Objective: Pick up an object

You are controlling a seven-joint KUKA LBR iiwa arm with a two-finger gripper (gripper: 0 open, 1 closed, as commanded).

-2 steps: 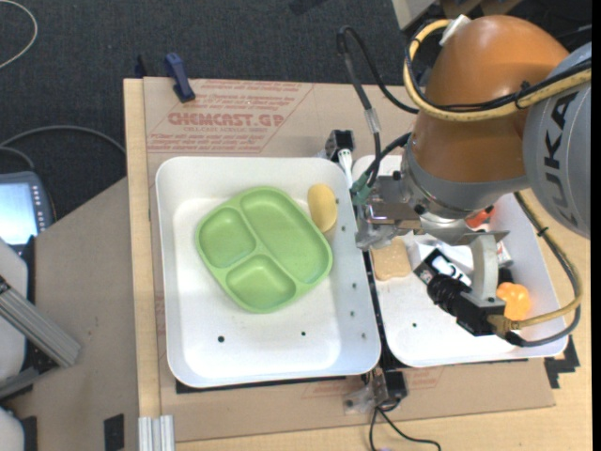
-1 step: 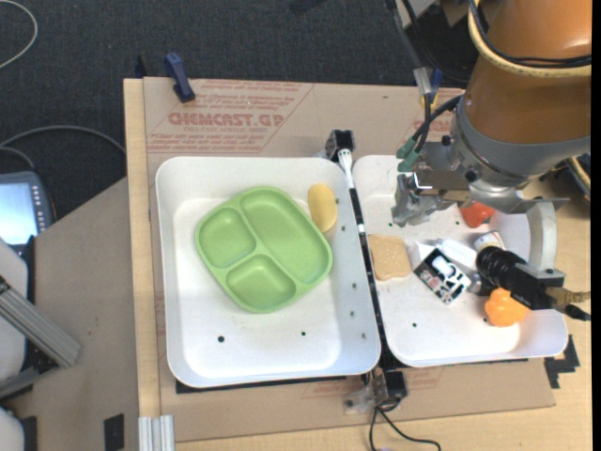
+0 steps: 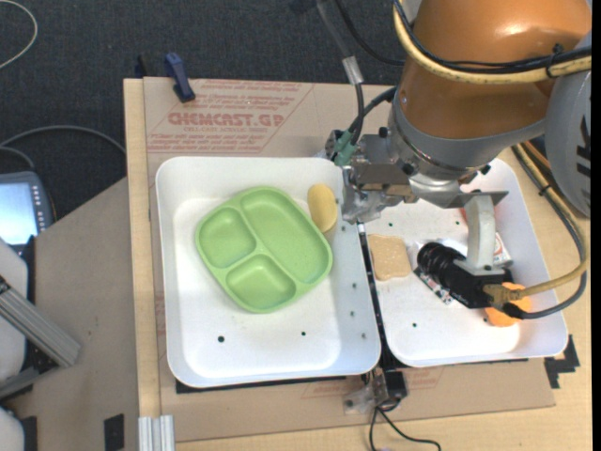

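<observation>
You have a blue clamp [image 3: 179,76] at the far edge of the printed cardboard sheet [image 3: 235,120] covering the tabletop, with black cables [image 3: 19,144] trailing left.

The green plate [image 3: 265,248] crowds the left bin [image 3: 178,280], leaving its lower strip apparently open for passing.
</observation>
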